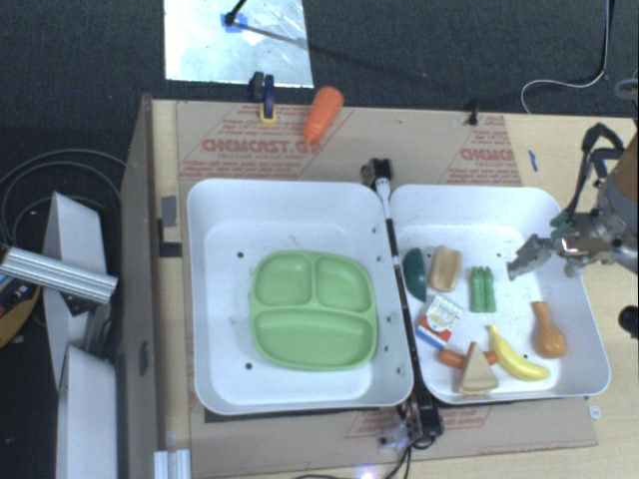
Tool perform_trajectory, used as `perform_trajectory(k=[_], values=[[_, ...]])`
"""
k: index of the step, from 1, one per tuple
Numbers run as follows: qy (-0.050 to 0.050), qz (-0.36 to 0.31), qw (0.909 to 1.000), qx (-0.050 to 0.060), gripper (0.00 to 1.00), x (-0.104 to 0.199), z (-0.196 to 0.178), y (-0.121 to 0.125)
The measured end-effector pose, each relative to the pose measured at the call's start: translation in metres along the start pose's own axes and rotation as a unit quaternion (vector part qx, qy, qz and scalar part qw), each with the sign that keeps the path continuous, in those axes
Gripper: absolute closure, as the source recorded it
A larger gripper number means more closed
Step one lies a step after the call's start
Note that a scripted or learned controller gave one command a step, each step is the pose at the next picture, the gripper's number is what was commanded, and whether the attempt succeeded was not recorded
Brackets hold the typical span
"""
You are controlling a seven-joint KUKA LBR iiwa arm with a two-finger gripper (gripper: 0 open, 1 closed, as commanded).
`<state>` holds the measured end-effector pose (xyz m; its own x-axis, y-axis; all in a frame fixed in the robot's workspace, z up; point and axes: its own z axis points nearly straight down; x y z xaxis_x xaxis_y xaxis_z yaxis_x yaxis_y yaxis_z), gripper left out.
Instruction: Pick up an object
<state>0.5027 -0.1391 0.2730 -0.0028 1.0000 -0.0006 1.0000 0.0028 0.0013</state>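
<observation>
The gripper [527,257], whose opening can't be made out, hovers right of the green beans [482,289]; crowded toys could easily cause a fumbled grab.

The arm [621,208] runs off the right edge, so little beyond the wrist can be made out. At the gripper [526,257], the fingers are a grey blur, too small to read. Down and to its left, a red-and-white packet [440,317] carries print too fine to read, and it overlaps a blue thing [429,336] I can't name.
</observation>
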Motion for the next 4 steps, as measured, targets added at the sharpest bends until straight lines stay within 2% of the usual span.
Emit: perform_trajectory(k=[1,2,3,4], values=[[-0.001,-0.002,1.0000,-0.005,0.00,-0.004,0.141,0.078],[0.000,0.001,1.0000,-0.001,0.00,-0.002,0.178,0.072],[-0.002,0.003,1.0000,-0.009,0.00,0.008,0.183,0.047],[-0.003,0.002,1.0000,-0.006,0.00,-0.060,0.089,0.097]])
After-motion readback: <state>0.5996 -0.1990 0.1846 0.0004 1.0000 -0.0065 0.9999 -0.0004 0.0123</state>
